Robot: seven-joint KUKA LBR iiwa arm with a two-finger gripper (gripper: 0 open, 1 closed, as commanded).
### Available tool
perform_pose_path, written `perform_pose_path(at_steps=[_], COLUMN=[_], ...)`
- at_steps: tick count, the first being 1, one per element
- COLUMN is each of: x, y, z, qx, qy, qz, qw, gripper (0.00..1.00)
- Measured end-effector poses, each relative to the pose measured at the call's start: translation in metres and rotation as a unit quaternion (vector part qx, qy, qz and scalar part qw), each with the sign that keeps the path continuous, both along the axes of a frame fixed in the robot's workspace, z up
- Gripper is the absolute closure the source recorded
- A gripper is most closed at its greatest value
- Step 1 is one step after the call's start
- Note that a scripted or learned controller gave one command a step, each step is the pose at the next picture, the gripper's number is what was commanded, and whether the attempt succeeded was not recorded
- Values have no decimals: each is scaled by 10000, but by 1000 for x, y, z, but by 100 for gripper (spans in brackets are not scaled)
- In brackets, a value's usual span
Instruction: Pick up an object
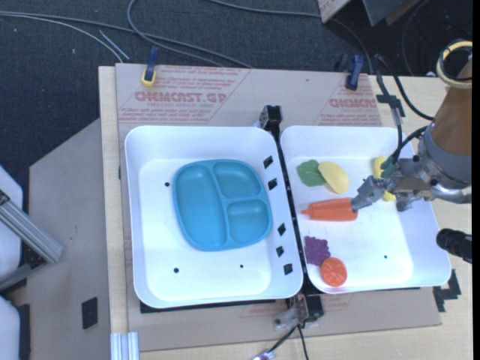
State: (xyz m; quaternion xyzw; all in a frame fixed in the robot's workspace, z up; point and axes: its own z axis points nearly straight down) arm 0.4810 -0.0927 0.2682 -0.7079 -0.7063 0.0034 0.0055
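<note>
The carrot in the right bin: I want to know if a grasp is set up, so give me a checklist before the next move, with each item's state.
1. Gripper is over the right bin: ok.
2. It sits next to a target: ok, it is at the right end of the orange carrot.
3. Carrot between the jaws: cannot tell.
4. Carrot lies apart from its neighbours: ok, the yellow piece and green piece lie above it, the purple grapes and orange fruit below.
5. Blue divided plate is out of the way in the left bin: ok.
</note>
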Motion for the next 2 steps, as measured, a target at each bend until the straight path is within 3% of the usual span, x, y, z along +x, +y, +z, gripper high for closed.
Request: perform_pose_path(at_steps=[1,2], x=[2,-2], y=[0,-4], z=[5,-39], qx=[-7,-3], qy=[-55,-32], qz=[13,6], qw=[10000,10000], gripper=[0,0])
